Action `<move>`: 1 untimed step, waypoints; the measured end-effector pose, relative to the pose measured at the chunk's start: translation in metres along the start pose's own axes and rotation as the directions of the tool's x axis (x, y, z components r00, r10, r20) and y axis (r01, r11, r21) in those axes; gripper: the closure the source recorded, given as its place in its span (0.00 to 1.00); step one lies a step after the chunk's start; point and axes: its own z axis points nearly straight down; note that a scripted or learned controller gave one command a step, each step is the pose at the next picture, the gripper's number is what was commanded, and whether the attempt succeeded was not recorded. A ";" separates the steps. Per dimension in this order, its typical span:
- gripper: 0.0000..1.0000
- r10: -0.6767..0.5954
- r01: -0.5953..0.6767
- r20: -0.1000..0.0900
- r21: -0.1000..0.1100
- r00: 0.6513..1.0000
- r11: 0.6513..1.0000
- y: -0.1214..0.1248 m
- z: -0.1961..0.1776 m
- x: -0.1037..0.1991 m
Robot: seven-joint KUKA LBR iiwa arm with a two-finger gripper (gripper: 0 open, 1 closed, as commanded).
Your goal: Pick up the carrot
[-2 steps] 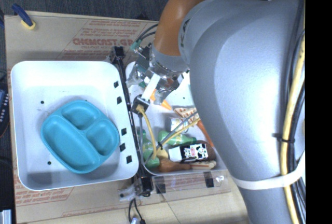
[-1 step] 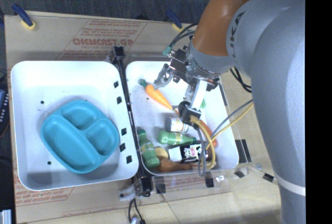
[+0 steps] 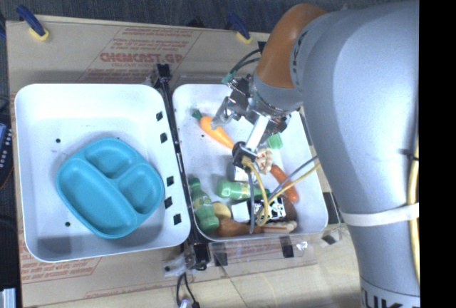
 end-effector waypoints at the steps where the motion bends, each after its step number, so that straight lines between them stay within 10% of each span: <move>1: 0.00 0.080 -0.080 -0.001 -0.001 0.997 0.997 0.008 0.072 0.007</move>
